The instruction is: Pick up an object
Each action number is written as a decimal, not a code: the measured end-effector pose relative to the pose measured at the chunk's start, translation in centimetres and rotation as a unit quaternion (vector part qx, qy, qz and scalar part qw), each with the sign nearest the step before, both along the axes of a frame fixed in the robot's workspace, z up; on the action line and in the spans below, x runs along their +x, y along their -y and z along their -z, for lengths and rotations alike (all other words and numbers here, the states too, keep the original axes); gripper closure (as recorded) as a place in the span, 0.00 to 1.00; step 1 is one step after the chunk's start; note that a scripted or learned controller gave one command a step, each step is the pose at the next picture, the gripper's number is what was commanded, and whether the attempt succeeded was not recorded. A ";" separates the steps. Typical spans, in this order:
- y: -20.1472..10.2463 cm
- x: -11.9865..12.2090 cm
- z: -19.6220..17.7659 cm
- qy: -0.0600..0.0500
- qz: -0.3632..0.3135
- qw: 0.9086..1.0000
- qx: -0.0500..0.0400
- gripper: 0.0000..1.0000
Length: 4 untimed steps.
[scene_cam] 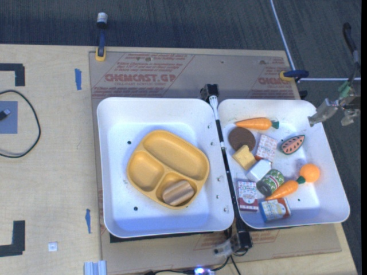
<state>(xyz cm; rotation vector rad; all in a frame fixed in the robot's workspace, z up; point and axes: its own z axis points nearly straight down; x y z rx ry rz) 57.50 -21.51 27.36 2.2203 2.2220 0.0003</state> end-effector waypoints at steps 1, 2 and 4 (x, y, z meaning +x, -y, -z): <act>0.3 -5.2 17.7 0.001 -0.003 1.000 0.004 0.00; -4.3 -9.4 18.7 0.003 0.001 1.000 -0.002 0.00; -10.8 -3.6 18.6 0.005 0.000 1.000 -0.001 1.00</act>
